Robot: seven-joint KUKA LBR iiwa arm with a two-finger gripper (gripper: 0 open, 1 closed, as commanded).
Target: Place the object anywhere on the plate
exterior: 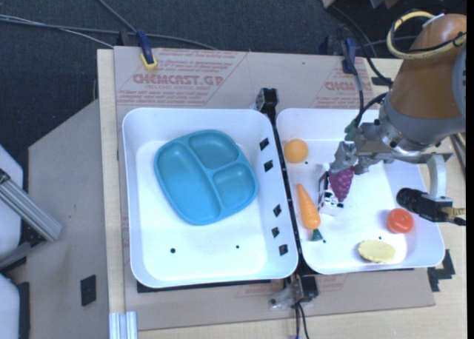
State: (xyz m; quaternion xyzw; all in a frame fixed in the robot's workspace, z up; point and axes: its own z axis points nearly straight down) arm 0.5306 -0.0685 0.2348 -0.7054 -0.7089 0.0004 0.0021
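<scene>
From the camera above the counter, I see my two white bins sitting side by side; the left bin carries the blue plate, a three-section tray lying flat toward the bin's far-left part, its sections bare; the right bin holds the rest of the things.

My arm comes in from the counter's right edge, orange band above the wrist, and my gripper hangs over the middle of the right bin, pointed down; a bunch of purple grapes sits right at its tip, seemingly pinched between my fingers, though whether the bunch is lifted clear of the bin floor or resting on it I cannot tell; a small black-and-white object lies just beside the grapes, on their left and nearer the front edge.

An orange ball lies near the right bin's far-left corner, close to the divider between the bins; a carrot lies along that same left wall, green stub toward the front edge, near the grapes but apart from them; a red tomato sits toward the bin's right wall; a yellow piece, lumpy and flattish, rests near the front-right corner, close to the tomato.

The grapes are well apart from the plate, with the divider between them.
</scene>
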